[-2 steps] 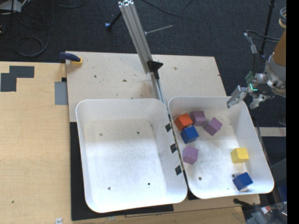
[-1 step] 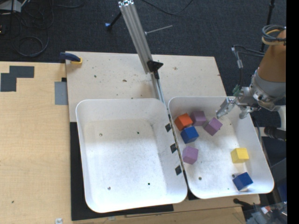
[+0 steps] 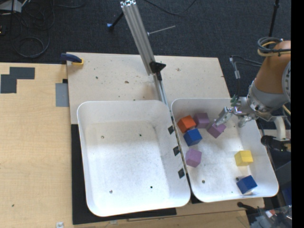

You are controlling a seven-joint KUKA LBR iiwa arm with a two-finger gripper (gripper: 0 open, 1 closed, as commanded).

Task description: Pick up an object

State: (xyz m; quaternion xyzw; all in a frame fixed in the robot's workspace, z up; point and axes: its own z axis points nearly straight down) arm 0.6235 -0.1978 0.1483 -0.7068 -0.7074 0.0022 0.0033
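So the gripper (image 3: pixel 227 115) is hanging over the right bin (image 3: pixel 266 175), upper middle part of it, coming in from the arm (image 3: pixel 271 82) at the right edge of the frame. One metal finger slants down to the left and its tip sits right at a purple cube (image 3: pixel 215 129), which looks tilted. Honestly can't tell how far open the gripper is, or whether it actually has that cube; from this angle the tip and the cube just overlap, so touching or very close is as far as I'd go.

The rest of the right bin: an orange cube (image 3: pixel 186 123) near the upper left corner, another purple cube (image 3: pixel 202 119) just beside it on the right, and a blue cube (image 3: pixel 193 137) right below the orange one, touching or nearly so. A paler purple cube (image 3: pixel 193 157) sits lower down by the left wall. A yellow cube (image 3: pixel 243 158) is off to the right side, well apart from that cluster, and a second blue cube (image 3: pixel 246 184) is near the lower right corner.

The left bin (image 3: pixel 85 127) is next to it, just a speckled white floor. Both bins rest on a pale counter (image 3: pixel 109 75) with dark spots on it, and a light wood panel (image 3: pixel 33 146) fills the left of the frame. A slanted aluminium rail (image 3: pixel 137 32) rises from between the bins toward the top of the frame. There's a blue and yellow clamp (image 3: pixel 72 59) at the counter's upper left corner. Behind it all there's dark carpet (image 3: pixel 199 23) with cables lying around at upper left.
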